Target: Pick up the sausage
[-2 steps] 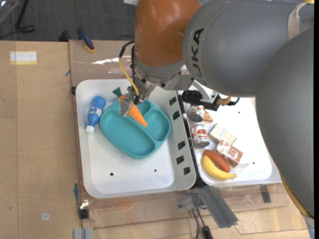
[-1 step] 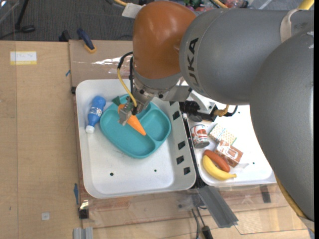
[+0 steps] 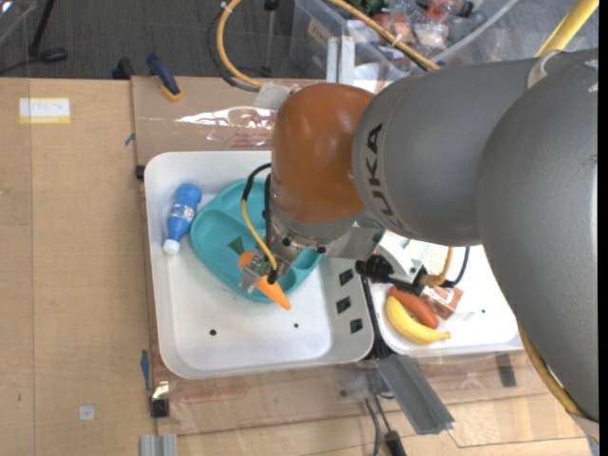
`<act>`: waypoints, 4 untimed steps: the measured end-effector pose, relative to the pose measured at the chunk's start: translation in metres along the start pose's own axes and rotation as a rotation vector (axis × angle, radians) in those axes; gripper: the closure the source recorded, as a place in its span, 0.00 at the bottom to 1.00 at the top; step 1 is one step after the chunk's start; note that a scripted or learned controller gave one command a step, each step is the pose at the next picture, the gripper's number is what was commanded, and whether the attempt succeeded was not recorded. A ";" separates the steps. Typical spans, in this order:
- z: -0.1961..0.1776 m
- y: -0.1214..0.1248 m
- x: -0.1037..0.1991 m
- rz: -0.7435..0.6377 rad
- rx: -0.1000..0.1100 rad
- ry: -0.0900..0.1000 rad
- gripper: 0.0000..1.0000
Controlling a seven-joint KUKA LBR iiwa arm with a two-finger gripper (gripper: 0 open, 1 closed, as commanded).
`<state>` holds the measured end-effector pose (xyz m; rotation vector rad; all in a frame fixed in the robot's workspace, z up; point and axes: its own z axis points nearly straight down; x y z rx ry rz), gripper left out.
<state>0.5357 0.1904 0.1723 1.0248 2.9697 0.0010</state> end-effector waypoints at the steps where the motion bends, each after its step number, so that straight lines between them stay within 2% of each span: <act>1: -0.140 0.012 -0.018 -0.288 -0.004 -0.005 1.00; 2: -0.151 0.014 -0.018 -0.288 -0.010 -0.010 1.00; 3: -0.146 0.034 -0.013 -0.282 -0.006 -0.006 1.00; 4: -0.073 0.075 -0.037 -0.286 0.000 -0.002 1.00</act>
